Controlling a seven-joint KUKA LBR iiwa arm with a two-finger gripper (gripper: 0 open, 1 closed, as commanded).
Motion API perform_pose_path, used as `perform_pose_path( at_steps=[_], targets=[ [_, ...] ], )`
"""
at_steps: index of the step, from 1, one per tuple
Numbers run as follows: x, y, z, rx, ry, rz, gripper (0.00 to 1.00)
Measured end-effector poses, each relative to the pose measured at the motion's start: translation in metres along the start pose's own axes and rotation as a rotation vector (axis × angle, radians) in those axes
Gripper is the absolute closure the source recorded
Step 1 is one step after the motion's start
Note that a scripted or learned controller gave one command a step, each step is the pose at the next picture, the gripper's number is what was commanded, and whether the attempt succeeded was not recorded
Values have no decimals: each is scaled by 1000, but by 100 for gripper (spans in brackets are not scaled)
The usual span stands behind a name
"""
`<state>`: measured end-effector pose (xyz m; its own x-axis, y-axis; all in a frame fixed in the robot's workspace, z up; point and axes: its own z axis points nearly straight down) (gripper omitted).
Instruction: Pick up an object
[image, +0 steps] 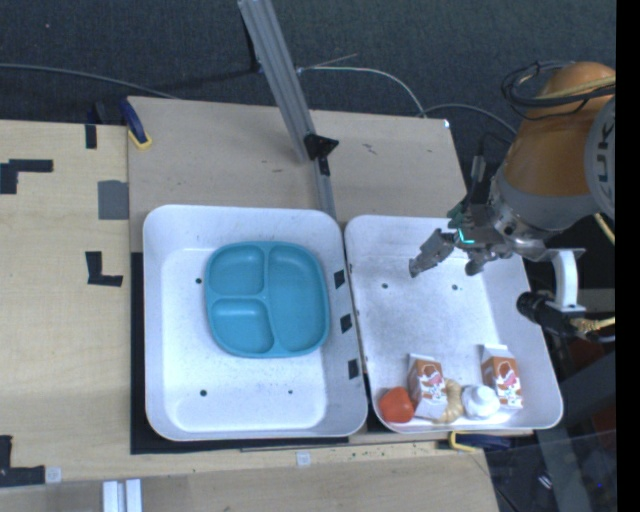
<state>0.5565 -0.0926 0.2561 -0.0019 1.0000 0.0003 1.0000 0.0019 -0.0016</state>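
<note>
My gripper (445, 266) hangs over the back part of the right bin (420, 310), open, with nothing between its fingers. The objects lie along that bin's front edge, well away from the gripper: a red ball-like fruit (397, 404), a small milk carton (428, 385), a beige piece (455, 400), a white round item (481, 402) and a second carton (502, 376). They are packed close together, some touching.
The left bin (170, 390) holds a blue divided plate (268, 299). A grey metal pole (285, 80) slants down to the ridge between the bins. The arm's orange band (560, 130) is at the right, above the bin's back corner.
</note>
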Motion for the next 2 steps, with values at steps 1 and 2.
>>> perform_pose_path(
  at_steps=[1,2],
  targets=[
    [-3,3,45,4,-1,0,0],
    [-13,4,98,5,-1,1,0]
  ],
)
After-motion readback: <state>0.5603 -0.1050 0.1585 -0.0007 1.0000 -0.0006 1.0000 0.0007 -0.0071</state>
